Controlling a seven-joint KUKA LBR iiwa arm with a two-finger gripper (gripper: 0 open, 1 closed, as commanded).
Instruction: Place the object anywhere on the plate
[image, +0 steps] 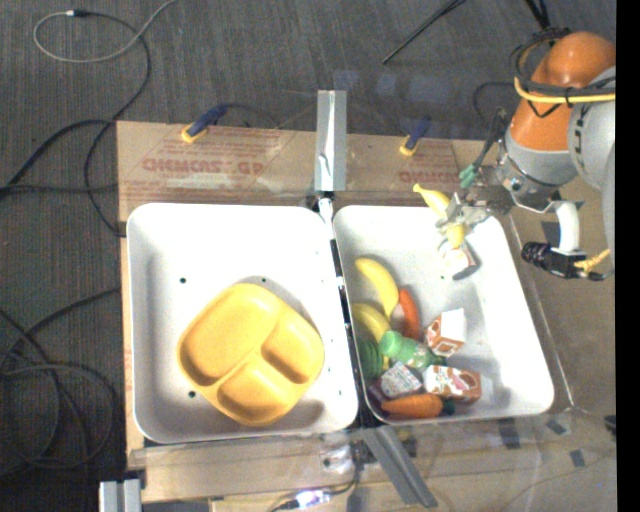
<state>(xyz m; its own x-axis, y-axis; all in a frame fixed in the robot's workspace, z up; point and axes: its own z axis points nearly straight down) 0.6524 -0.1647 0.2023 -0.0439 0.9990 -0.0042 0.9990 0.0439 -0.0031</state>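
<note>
Two white bins sit side by side on the bench. We see the end effector (458, 222) over the right bin's (520, 330) back corner, its fingers closed on a small yellow banana (436, 200), held above the bin. We note the yellow plate (252, 352) in the left bin (160, 250), well apart.

Arm (575, 90): cut off by frame edge at 2 o'clock. End effector (462, 222): blurred; small yellow piece (432, 196) at its tip, grip undeterminable. Toy pile (410, 350), right bin's 7 o'clock corner: items overlap, lower ones partly hidden. Worktop (230, 165) lettering: too faint to read.
</note>
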